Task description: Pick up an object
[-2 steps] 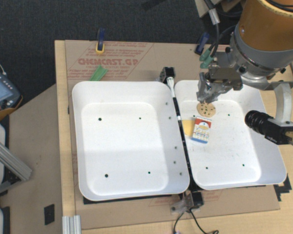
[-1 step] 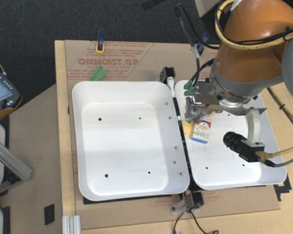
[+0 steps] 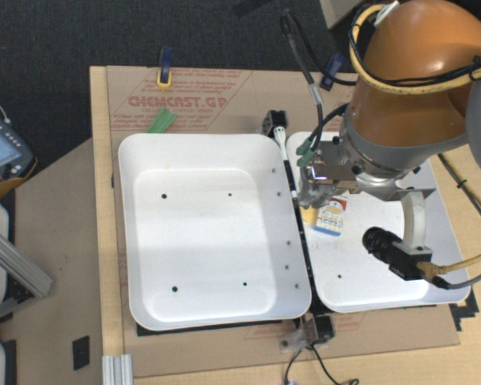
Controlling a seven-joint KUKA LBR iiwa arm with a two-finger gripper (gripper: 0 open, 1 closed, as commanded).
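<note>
Bench, seen from above at a slant. Two white bins sit side by side on a brown cardboard sheet (image 3: pixel 200 95), their inner rims touching.

My arm comes in from the right. Its orange band (image 3: pixel 421 62) hangs over the back of the right bin (image 3: pixel 369 291).

My gripper (image 3: pixel 314 189) is low over the right bin's left side, close against the rim shared with the left bin (image 3: pixel 144 239). My own wrist blocks the view, so I cannot tell whether it is open or closed, or whether it has anything.

The pick target is a small packet (image 3: pixel 331 217), white with blue and red print. It lies flat on the right bin's floor, just beside and slightly below my gripper in the view. A yellow piece (image 3: pixel 308 215) shows at its left edge, right under the gripper tip and against the bin wall. Whether it touches the packet is unclear.

The left bin's floor shows a few small dark dots.

On the cardboard behind the left bin lies a green strip (image 3: pixel 161 121). Further back, a blue and yellow clamp (image 3: pixel 165 66) sits on the sheet's edge.
</note>
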